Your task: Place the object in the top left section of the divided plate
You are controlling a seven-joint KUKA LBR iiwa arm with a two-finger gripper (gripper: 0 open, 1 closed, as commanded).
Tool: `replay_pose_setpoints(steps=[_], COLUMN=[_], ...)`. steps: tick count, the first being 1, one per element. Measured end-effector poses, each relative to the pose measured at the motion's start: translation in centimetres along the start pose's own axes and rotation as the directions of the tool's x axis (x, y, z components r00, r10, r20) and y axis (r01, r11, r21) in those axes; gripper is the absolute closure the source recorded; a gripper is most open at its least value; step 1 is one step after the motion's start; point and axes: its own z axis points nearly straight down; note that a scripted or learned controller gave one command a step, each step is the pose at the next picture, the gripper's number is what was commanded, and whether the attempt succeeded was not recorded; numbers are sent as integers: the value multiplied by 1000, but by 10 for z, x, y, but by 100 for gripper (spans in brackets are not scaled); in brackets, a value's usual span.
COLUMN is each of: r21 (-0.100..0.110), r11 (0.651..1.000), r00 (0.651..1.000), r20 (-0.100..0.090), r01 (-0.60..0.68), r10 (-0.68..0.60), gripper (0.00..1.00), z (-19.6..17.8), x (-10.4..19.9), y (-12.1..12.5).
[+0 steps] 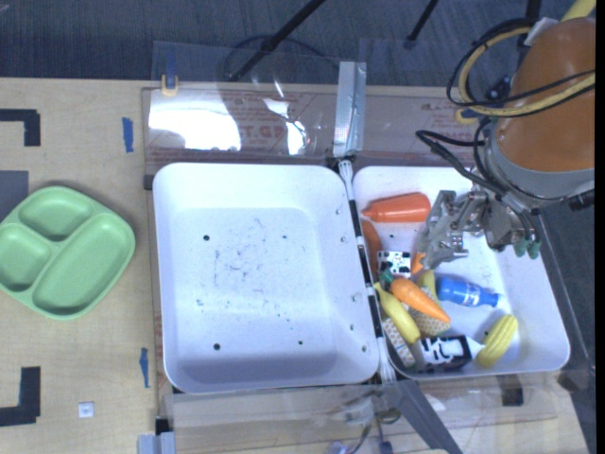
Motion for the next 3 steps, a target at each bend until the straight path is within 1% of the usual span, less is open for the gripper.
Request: replay_pose_setpoints(steps=[1, 2, 3], r21=[1, 3, -1], r11=[929, 530, 380], r00=[929, 530, 380], r20=[5, 5, 2], r01=[371, 848, 925], r10=[-371, -848, -925], gripper=[100, 100, 100], z=[28, -66, -32], x=[-71, -84, -34], y=[-9, 20, 2])
